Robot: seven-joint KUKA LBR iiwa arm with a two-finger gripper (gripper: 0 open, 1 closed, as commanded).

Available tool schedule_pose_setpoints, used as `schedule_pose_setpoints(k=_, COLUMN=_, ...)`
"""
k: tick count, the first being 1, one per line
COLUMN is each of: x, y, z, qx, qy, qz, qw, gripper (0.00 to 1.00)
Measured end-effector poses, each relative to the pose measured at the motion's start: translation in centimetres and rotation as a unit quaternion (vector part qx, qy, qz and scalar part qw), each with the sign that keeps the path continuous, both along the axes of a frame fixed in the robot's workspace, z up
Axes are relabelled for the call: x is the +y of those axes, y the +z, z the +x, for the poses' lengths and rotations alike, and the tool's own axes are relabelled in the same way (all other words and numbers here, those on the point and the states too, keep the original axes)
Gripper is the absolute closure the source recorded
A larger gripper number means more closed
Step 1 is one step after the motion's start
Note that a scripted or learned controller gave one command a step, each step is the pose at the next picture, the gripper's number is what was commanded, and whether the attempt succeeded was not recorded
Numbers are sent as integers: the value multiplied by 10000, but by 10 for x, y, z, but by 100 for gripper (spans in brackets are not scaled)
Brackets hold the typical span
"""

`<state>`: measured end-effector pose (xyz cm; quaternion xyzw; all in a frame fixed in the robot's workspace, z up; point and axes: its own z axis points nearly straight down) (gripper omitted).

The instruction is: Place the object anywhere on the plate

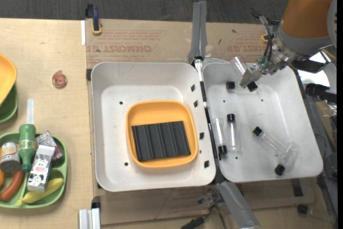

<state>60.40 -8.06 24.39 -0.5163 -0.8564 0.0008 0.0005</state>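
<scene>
Vials (231, 133) were seen lying loose in the right bin (300, 169), apart from the plate (161, 110) in the left bin. One clear vial (239, 68) seemed pinched by the closed tool (250, 83); slippage was judged possible during transfer.

upside-down red print on the cardboard sheet (126, 43) is too blurred to read.

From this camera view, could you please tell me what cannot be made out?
- Gripper: too small and blurred to tell whether it grips the clear tube beside it.
- Dark ribbed item on the orange plate: identity unclear.
- Yellow bowl: cut by the left edge.
</scene>
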Motion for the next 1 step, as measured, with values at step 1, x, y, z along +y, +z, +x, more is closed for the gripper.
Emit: schedule_pose_setpoints(k=1, x=6, y=-51, z=-26, qx=-2, qy=490, qz=3, qw=9988, gripper=100)
